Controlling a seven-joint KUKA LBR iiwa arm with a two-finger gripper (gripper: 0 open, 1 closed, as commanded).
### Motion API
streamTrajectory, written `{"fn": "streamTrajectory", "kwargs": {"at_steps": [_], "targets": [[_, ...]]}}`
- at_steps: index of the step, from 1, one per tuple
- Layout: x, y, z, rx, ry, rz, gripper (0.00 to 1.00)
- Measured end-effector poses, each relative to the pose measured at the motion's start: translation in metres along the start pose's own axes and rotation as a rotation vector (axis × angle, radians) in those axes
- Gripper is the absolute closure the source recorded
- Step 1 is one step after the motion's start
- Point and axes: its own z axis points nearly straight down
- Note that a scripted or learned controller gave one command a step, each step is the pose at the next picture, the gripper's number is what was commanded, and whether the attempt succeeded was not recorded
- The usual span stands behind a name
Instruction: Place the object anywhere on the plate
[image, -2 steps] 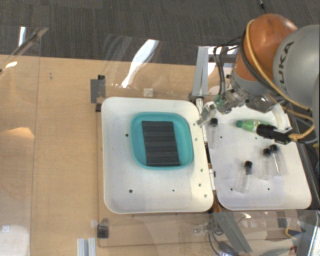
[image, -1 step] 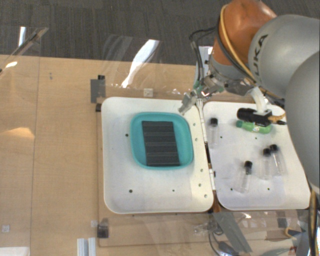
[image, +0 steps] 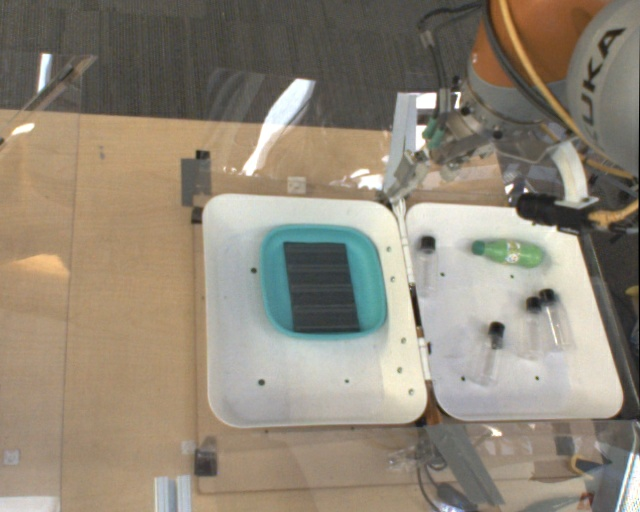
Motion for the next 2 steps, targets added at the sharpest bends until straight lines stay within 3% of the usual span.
{"fn": "streamTrajectory", "kwargs": {"at_steps": [1, 2], "targets": [[0.04, -0.041, 0.05, 0.005, 0.002, 0.074, 0.0], [0.043, -0.024, 0.09, 0.007, 0.002, 0.13, 0.0]]}}
